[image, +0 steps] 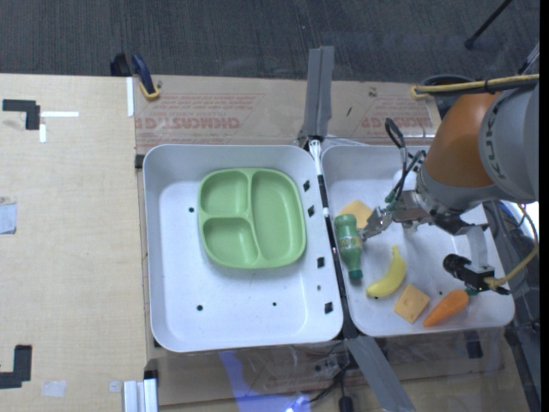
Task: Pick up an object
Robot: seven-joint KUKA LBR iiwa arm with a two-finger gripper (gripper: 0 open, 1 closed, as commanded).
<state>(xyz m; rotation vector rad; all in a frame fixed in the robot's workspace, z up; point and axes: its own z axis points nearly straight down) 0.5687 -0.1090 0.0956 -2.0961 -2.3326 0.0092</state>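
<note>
The right bin (480,320) holds a green bottle (348,245) lying along its left wall, a yellow wedge (354,213) just behind it, a banana (389,276), a tan block (411,303) and an orange carrot (446,307). My gripper (371,226) hangs low at the left of this bin, its tip right beside the bottle's upper end and over the yellow wedge's near edge. I see nothing lifted off the bin floor.
The left bin (171,316) carries a green divided plate (252,218). A raised divider (330,256) separates the two bins. The grey arm with its orange band (459,148) fills the right bin's back right corner, with cables (467,273) trailing over its right side.
</note>
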